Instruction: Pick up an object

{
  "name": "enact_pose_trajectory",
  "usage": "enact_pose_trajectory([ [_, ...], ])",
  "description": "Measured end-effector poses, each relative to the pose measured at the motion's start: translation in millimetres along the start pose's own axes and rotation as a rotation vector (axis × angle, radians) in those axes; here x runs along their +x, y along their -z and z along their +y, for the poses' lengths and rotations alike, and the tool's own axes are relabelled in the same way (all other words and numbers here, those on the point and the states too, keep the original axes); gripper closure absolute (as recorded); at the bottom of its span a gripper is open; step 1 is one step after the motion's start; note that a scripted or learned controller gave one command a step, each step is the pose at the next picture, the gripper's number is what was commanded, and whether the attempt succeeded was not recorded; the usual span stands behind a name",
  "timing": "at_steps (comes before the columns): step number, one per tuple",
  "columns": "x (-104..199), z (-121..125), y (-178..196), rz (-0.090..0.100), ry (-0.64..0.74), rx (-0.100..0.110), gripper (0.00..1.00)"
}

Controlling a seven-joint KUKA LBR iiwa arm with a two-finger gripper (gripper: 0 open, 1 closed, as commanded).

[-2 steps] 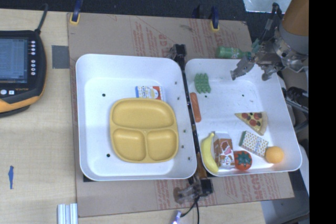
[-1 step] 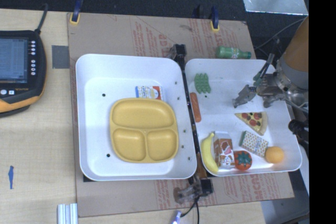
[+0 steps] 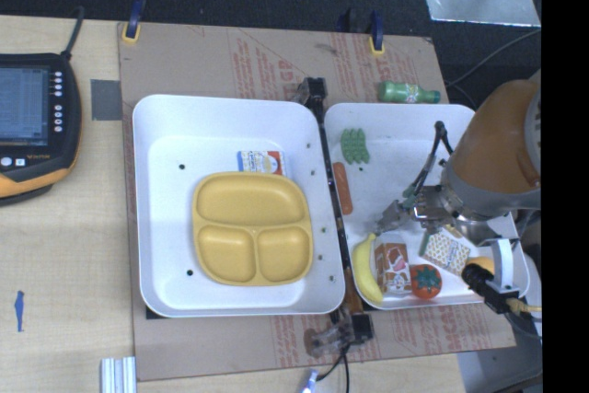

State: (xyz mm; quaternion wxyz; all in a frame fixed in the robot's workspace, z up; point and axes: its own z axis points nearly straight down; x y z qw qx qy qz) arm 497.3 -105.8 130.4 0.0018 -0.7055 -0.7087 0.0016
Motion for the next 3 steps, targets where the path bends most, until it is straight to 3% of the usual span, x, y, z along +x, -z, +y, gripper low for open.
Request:
enact_pose_trajectory([
  [1, 13.6, -21.1, -39.3, 0.0, 0.002, -0.002, 0.0],
  [2, 12.9, -19.4, -27.8, -0.001, 0.006, -0.005, 1.0],
  [3, 58.7, 52.2, 75.0, 0.0, 0.0, -0.003, 1.0],
])
